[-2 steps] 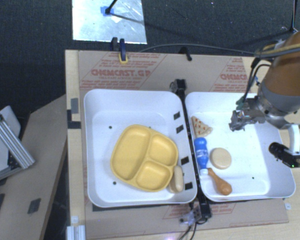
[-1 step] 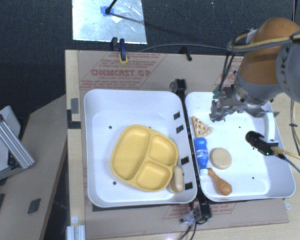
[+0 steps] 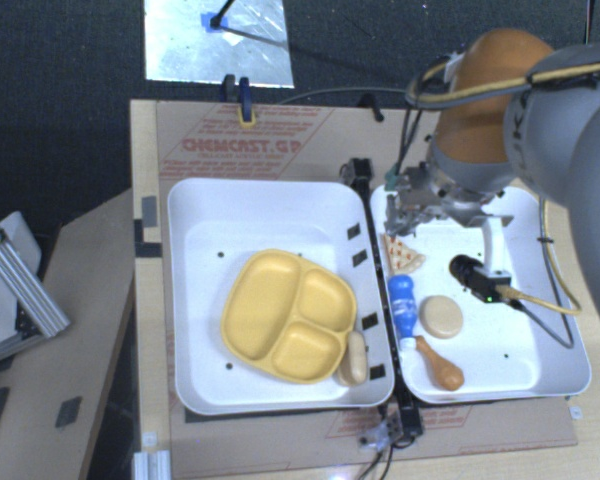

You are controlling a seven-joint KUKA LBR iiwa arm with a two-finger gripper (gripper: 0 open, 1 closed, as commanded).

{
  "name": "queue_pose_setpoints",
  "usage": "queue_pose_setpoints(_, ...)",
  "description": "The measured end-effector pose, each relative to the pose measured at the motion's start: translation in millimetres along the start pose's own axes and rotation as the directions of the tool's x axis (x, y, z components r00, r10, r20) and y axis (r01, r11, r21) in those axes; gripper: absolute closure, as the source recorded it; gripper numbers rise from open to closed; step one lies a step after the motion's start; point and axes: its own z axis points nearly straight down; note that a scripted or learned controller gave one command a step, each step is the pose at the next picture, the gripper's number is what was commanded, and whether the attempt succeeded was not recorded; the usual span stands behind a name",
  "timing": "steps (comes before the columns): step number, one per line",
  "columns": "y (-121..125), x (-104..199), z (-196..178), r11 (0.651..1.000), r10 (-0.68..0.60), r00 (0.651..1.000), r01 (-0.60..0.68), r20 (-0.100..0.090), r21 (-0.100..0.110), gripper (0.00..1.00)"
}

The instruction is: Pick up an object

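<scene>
Camera view: the blue bottle (image 3: 403, 306) lies in the right bin (image 3: 525, 353), close against that bin's left wall, its white cap pointing toward the near edge. Just above the bottle, on the far side of it, lies a flat tan wedge with a criss-cross pattern (image 3: 404, 258), almost touching the bottle's far end. The gripper (image 3: 404, 220) hangs above the bottle's far end too, over the far corner of the wedge. How far it is open cannot be told from this angle, and nothing can be seen held in it. The grey arm (image 3: 570, 118) with its orange band runs off up and to the right of the bottle.

Just right of the bottle sits a round beige disc (image 3: 442, 317), near it but apart. Below and right of the bottle's cap lies a brown drumstick-shaped piece (image 3: 440, 365), its thin end close to the cap and its thick end nearer the front wall.

Left of the bottle, across the walls where the two bins meet, is the left bin (image 3: 210, 238). In it lies a yellow divided tray (image 3: 288, 314), well left of the bottle. A pale bread-like roll (image 3: 354, 358) lies below and left of the bottle, touching the tray's near right corner
</scene>
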Motion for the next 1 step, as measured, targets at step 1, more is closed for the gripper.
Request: queue_pose_setpoints(1,10.6,58.6,-0.8,1.0,-0.001,1.0,0.001,-0.001,0.0,1.0)
